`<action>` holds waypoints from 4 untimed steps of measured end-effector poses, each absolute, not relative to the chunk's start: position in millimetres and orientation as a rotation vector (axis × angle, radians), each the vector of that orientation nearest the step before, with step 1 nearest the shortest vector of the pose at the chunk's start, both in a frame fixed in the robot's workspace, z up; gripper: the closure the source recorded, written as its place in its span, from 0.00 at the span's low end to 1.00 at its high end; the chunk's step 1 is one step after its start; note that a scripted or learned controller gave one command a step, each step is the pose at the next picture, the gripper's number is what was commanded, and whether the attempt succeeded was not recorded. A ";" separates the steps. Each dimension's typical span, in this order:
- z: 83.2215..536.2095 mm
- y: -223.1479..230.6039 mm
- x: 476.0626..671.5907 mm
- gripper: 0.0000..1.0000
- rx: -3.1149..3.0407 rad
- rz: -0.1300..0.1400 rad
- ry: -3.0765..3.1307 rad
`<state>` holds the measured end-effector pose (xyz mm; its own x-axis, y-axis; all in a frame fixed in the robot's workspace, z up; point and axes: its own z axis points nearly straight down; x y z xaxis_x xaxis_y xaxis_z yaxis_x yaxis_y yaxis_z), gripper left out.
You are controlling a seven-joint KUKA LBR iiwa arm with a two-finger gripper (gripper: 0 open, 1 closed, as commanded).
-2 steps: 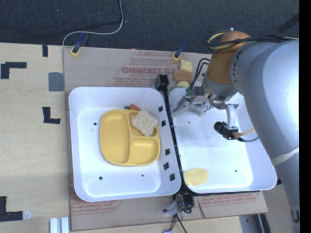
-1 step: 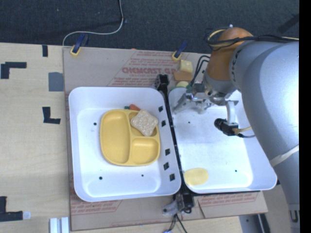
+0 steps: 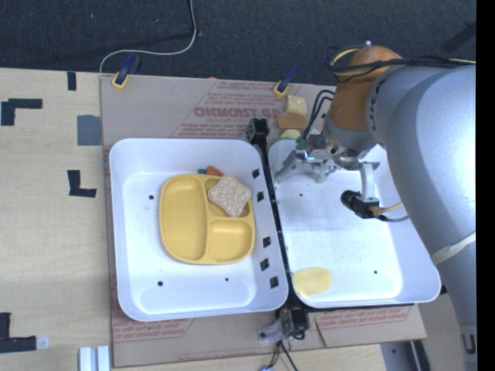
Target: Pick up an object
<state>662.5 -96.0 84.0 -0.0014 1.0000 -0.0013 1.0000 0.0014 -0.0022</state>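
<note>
While the arm reaches in from the right, these things lie across the bench, left to right:

Left bin (image 3: 128,207): a shallow white bin holding a yellow divided plate (image 3: 186,215).
Toast slice (image 3: 230,195): a tan, speckled square resting on the plate's upper right part, across the divider.
Orange-and-green bit (image 3: 212,171): a small piece just behind the plate's rim, partly hidden by the toast slice.
Right bin (image 3: 387,280): touching the left bin along a shared middle edge with black clips.
Pale yellow disc (image 3: 312,281): flat on the right bin's floor, in its near left corner, well apart from the gripper.
Tan block (image 3: 293,114): outside the bins, at the right bin's far left corner.
Gripper (image 3: 309,161): low over the far left part of the right bin; whether it is spread or closed I cannot tell.
Arm (image 3: 421,145): grey, with an orange band above the wrist, covering the bin's right side.
</note>
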 end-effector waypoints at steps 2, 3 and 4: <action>84.0 -95.6 667.1 0.00 -2.216 0.014 -2.222; 135.4 -130.5 669.0 0.00 -2.226 -0.001 -2.223; 188.0 -68.3 662.5 0.00 -2.215 -0.006 -2.229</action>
<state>662.5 -68.3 188.0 -0.0064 1.0000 0.0017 1.0000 0.0064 0.0034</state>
